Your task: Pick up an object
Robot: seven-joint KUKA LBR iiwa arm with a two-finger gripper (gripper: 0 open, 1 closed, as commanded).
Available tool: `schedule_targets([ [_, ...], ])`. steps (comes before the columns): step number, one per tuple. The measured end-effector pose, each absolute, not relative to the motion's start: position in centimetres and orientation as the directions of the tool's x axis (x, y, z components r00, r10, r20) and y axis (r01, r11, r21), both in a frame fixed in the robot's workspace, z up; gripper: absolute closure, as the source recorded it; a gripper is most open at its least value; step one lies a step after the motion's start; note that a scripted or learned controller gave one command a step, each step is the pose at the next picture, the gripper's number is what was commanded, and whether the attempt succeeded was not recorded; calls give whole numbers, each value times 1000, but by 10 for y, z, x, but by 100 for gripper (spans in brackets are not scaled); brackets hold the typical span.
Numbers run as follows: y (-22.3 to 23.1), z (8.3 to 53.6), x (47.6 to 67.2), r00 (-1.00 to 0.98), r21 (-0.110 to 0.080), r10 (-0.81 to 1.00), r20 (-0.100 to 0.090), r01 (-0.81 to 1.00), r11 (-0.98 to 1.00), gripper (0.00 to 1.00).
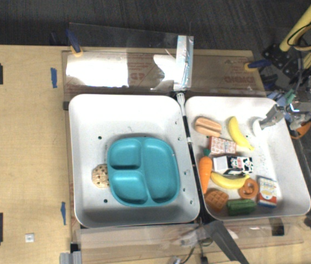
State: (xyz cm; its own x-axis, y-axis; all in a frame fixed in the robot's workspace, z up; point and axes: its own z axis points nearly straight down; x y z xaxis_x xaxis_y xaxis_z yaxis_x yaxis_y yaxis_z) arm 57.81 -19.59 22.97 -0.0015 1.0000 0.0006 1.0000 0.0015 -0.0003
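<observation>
The right bin point(287, 164) holds several toy foods: a hot dog point(207, 126), a yellow banana point(238, 132), a pink carton point(222, 146), a black-and-white milk carton point(233, 163), an orange carrot point(205, 173), a second banana point(228, 180), a pretzel point(249, 187), a small juice box point(267, 192), a brown waffle point(216, 199) and a green piece point(241, 205). My gripper point(264, 121) reaches in from the right over the bin's far right part, just right of the upper banana. Nothing shows in its grasp.
The left bin point(89, 120) holds a teal divided plate point(143, 170) with a cookie point(100, 175) at its left edge. A clear plastic sheet point(128, 65) lies behind the bins. Cables and the arm's body point(304, 100) crowd the right side.
</observation>
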Motion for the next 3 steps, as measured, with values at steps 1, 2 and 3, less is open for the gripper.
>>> schedule_targets([
  [1, -224, 363, 555, -63, 8, 998, -4, 998, 63, 0],
  [2, -223, 199, 534, -70, -6, 998, 3, 998, 70, 0],
  [3, -179, 116, 588, -145, -5, 989, 4, 989, 145, 0],
])
